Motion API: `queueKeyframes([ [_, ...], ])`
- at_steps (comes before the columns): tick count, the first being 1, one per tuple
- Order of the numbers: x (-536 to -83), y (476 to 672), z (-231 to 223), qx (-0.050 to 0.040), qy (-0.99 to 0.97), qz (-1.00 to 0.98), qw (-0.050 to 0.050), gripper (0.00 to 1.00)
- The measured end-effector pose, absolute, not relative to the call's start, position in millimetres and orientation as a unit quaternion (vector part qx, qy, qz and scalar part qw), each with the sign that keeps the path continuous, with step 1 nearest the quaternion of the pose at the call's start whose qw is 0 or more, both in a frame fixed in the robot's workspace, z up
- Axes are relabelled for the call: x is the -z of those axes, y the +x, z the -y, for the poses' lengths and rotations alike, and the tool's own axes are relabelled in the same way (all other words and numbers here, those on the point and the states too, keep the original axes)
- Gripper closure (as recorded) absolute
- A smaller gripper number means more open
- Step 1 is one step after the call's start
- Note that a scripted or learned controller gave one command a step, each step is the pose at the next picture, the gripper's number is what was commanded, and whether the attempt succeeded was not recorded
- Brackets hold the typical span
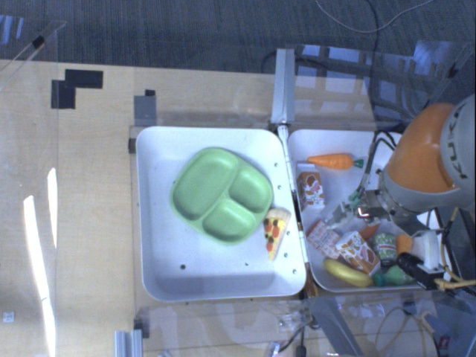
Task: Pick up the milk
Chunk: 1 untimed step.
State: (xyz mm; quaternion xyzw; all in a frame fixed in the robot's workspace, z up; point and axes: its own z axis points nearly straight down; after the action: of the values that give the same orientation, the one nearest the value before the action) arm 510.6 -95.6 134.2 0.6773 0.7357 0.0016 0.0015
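Pale wood surface (82, 199), two shallow white bins side by side, left bin (152, 222), right bin (297, 141), black tape marks (73, 86) at far left

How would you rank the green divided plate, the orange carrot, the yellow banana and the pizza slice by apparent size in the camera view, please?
1. Green divided plate, by far the largest.
2-4. Orange carrot, yellow banana and pizza slice look too alike to rank.

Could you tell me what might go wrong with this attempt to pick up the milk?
1. The milk carton stands against the right bin's left wall, leaving little room for a finger on that side.
2. The gripper hangs over crowded snack packets and a banana, so it might close on the wrong item.
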Motion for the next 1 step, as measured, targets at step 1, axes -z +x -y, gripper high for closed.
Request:
queueKeyframes([
  [1,-95.8,497.3,103.9,-0.0103,0.575,-0.818,0.012,0.00],
])
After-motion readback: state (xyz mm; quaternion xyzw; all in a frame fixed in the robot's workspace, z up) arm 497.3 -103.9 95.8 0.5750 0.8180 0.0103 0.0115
